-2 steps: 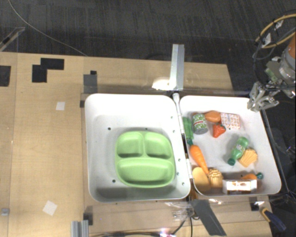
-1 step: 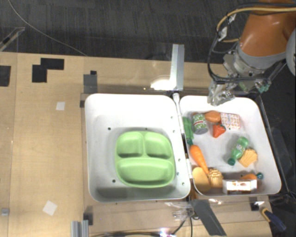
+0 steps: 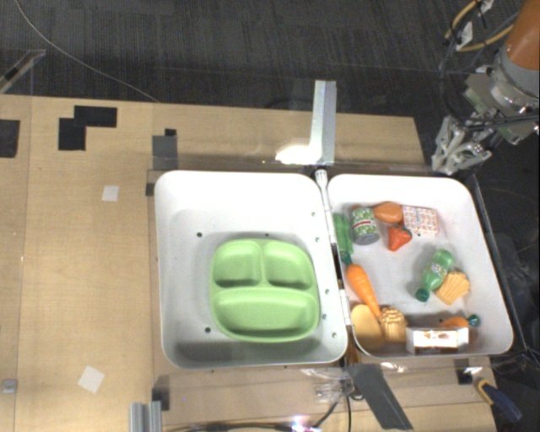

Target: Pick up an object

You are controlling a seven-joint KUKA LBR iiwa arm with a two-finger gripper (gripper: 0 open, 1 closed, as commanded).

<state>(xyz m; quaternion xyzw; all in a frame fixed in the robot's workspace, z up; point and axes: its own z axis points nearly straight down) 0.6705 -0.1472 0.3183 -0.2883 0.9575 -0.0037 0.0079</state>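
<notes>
The right bin holds several toy foods: an orange carrot, a green can, a red piece, a pink-patterned box, a green bottle, a yellow wedge and a white box. My gripper hangs beyond the bin's far right corner, above the bench and not over any object. Its fingers look spread, with nothing between them.
The left bin bears a green divided plate. A metal post stands behind the seam between the bins. Cables trail near the arm at the top right.
</notes>
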